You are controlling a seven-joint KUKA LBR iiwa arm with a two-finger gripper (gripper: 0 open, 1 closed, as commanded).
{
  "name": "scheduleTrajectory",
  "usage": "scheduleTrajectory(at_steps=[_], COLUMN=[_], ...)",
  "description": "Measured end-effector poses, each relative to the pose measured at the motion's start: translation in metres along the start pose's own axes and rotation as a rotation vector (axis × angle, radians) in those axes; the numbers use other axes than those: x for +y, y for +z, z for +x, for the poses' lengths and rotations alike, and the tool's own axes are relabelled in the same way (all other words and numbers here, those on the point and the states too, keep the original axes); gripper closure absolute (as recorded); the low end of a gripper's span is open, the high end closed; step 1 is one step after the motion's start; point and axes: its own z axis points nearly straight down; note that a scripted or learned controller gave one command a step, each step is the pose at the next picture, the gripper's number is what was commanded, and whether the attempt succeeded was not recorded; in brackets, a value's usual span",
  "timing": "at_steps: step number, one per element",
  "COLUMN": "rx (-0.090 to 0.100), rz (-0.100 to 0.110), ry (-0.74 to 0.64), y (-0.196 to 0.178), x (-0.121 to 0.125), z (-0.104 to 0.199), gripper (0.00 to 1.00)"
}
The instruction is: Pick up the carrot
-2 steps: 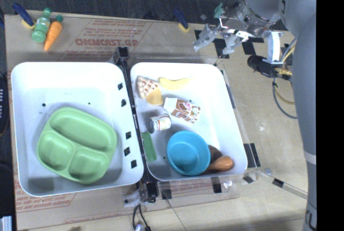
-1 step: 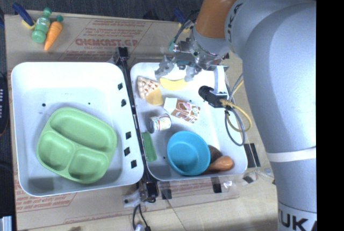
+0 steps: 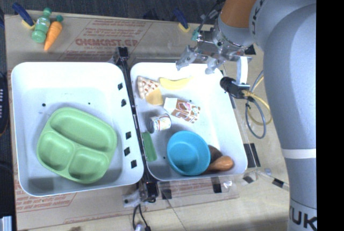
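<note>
Gripper (image 3: 198, 61) fingers spread open, holding nothing, hover above the right bin's (image 3: 232, 117) far rim. Well beyond the left bin (image 3: 21, 117), the carrot (image 3: 52, 34) lies on the bench beside a green bottle (image 3: 41, 27); a blue bowl (image 3: 188, 152) partly hides a brown item.

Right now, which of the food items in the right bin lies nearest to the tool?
The pale yellow banana, at the bin's far edge, just below the tool. The pizza slice and cheese wedge lie farther left.
</note>
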Motion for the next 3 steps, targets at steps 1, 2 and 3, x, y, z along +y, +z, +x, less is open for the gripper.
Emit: scheduleTrajectory(at_steps=[1, 2, 3], rx=[0.004, 0.003, 0.001], rz=[0.013, 0.009, 0.014], ry=[-0.17, 0.047, 0.04], y=[0.123, 0.132, 0.121], x=[-0.015, -0.044, -0.044], z=[0.033, 0.045, 0.044], gripper=[0.0, 0.0, 1.0])
